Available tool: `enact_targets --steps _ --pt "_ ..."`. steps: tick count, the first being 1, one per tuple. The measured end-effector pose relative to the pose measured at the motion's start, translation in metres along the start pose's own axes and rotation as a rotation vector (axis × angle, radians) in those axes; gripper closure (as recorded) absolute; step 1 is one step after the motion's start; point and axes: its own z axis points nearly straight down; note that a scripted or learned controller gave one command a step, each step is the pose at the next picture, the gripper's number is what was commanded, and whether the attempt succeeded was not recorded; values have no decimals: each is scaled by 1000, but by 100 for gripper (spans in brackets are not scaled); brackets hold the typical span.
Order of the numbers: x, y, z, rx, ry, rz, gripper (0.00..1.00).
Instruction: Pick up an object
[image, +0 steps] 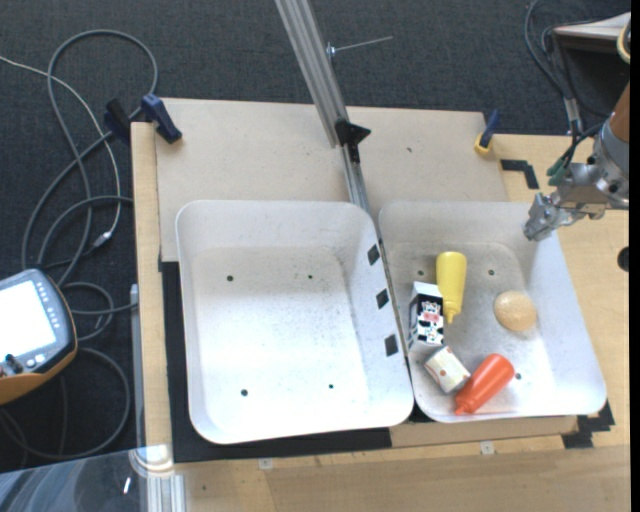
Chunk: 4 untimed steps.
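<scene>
Bench (250, 150): tan board spanning the middle of the frame, on dark carpet. It bears both bins.

Left bin (200, 300): shallow, white, speckled with dark flecks, in the lower centre-left of the frame.

Right bin (560, 300): shallow, white, lower right of the frame, its edge touching the left bin's. All the loose objects lie in it.

Metal rail (310, 60): grey bar running from the top centre down at a slant to the seam between the bins.

My arm (612, 160): enters at the right edge in the upper right of the frame, with cables alongside.

Handheld screen unit (30, 330): at the left edge, mid-height, on the carpet, cables looping above it.

My gripper (541, 217): just over the upper right rim of the right bin. Nothing sits between my fingers; whether they are parted or closed I cannot tell at this size.

Yellow bottle (451, 283): upper middle of the right bin, lying lengthwise, cap end pointing to the bottom of the frame.

Orange carrot-shaped item (484, 384): lower part of the right bin, tilted, narrow end to the lower left.

Black-and-white carton (428, 318): just left of the yellow bottle, near the bin's left wall.

Tan round item (516, 311): right of the bottle, apart from it, below my gripper.

Small white cylinder (446, 369): between carton and orange item, beside both.

Blue clamp (160, 115): upper left bench corner.

Yellow clamp (487, 135): upper right bench edge.
</scene>
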Motion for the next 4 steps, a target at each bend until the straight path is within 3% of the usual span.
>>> enact_targets --steps 1,2,4 --pt "0 1 -29 3 1 0 100" --pt "49 11 -11 13 6 -4 100" --pt "145 10 -3 14 6 -4 100"
